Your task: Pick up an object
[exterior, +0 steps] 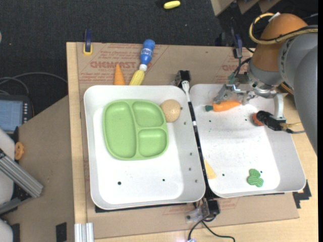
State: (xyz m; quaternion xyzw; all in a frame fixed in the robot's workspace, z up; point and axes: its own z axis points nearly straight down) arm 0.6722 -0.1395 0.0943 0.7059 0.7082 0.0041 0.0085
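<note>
The left bin point(98, 160) holds a green divided plate point(135, 129) with a tan ball point(171, 110) touching its upper right corner. The right bin point(242, 150) holds a carrot point(227, 106) near its top left corner, a small green thing point(255, 177) near its bottom right corner and a yellow scrap point(209, 171) by its left wall. The carrot lies flat, its long axis running nearly left to right and its dark green end pointing at the left bin, and the gripper point(236, 96) sits right over it; whether the gripper is open or closed on it I cannot tell.
</note>
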